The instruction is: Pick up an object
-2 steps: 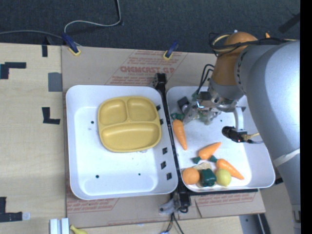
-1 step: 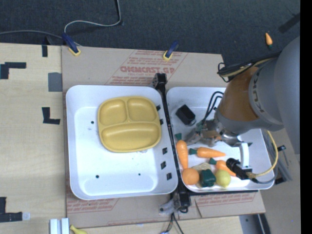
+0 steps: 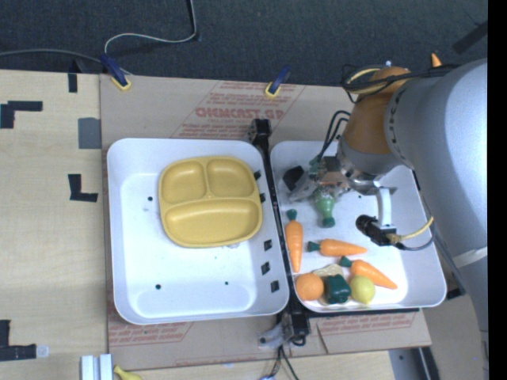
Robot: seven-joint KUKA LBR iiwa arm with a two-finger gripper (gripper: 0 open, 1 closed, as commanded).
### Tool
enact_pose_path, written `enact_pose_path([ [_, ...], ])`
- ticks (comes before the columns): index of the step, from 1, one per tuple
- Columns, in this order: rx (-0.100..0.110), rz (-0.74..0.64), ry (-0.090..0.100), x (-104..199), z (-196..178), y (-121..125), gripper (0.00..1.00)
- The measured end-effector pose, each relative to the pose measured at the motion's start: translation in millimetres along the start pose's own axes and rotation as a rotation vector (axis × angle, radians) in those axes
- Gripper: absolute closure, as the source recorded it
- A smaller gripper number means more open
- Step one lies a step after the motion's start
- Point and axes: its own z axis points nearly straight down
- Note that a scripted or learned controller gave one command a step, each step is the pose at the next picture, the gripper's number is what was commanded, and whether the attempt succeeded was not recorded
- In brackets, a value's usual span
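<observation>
Object candidates lie in the right bin (image 3: 420,287), where we see the gripper (image 3: 321,182) lowered; whether its fingers are spread or pressed together we cannot tell. Left of them sits a yellow divided plate (image 3: 211,200); nearer us, three carrots (image 3: 294,244); just below them, a green bottle-shaped toy (image 3: 325,208).

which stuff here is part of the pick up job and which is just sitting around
Part of the job:
- gripper, low in the right bin
- green object just below it
- three carrots
- orange fruit, dark green piece, yellow-green fruit

Just lying about:
- yellow divided plate in the left bin
- blue-and-yellow clamps
- cable
</observation>
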Motion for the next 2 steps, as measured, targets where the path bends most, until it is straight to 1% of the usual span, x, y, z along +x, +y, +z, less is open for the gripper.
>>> enact_pose_path([
  [1,0.006,0.0,0.001,0,-9,-1,1.0],
  [2,0.005,-0.001,0.002,63,-99,-51,1.0],
])
